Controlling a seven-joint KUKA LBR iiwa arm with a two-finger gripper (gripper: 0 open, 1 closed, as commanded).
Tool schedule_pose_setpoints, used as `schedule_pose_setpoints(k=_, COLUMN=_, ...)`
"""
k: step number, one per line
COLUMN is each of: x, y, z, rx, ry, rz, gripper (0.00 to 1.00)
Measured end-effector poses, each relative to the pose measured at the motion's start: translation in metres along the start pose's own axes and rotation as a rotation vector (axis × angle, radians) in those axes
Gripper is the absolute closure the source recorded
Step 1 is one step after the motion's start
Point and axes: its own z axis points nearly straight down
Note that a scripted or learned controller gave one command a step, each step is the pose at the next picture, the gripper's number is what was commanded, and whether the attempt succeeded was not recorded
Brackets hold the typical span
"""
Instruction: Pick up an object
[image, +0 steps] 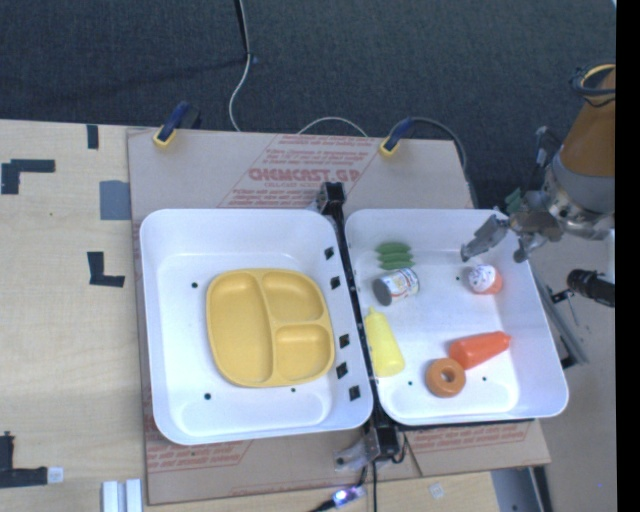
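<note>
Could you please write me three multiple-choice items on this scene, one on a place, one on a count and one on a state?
1. Where does the yellow tray lie?
A. left bin
B. right bin
C. on the cardboard

2. How many things lie in the right bin?
A. three
B. four
C. six

3. How does the can sit?
A. upright
B. on its side
C. stacked on the carrot

Answers:
1. A, the tray rests in the left bin.
2. C: green pod, can, ball, yellow piece, carrot, donut.
3. B, its dark end faces sideways and its body lies along the floor.
</note>
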Motion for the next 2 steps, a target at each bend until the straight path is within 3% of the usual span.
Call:
schedule_pose_setpoints(k=1, x=0.001, y=0.003, z=-0.009, rx=-0.014, ry=-0.003, rz=-0.004, gripper=0.00)
schedule_pose_setpoints(k=2, x=0.004, y=-0.001, z=0.055, rx=-0.008, ry=-0.002, rz=-0.004, gripper=0.00)
